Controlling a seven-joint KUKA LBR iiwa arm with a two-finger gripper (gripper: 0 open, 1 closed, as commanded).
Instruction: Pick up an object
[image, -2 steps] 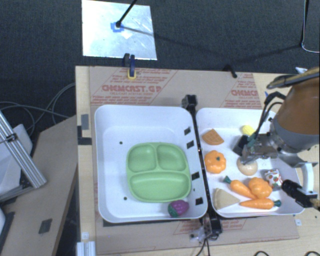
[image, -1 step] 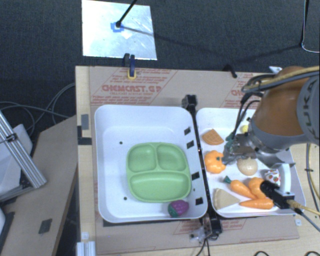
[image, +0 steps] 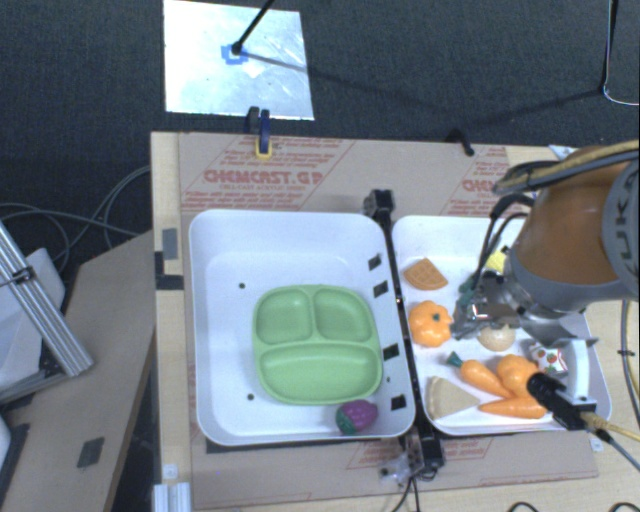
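While the grey arm with its orange band (image: 570, 235) reaches in over the right-hand shallow white bin (image: 440, 235), its two-finger gripper (image: 478, 312) hangs low near that bin's middle, and how far the hand is open, or whether it has hold of anything, I cannot tell, since the metal parts blur together. It sits just beside a small round orange toy pumpkin (image: 430, 324) on one side and a pale cream rounded piece (image: 495, 338) on the other, seeming to touch or nearly touch the latter.

Other toy foods crowd the same bin: one tan waffle-like wedge (image: 426, 273) toward the far edge, a yellow piece (image: 494, 262) partly hidden behind the arm's cables, two orange carrots (image: 480, 376) near the front edge, one rounded orange piece (image: 516, 370) between them, one pale triangular wedge (image: 449, 397) by the front left corner, and a small white-and-red item (image: 548, 357) near the right edge. A black part of the arm (image: 556, 395) overlaps the carrots' end.

The left-hand white bin (image: 225, 300) carries one light green three-compartment plastic plate (image: 317, 343) at its middle and one purple toy with a green top (image: 356, 416) against the front edge.
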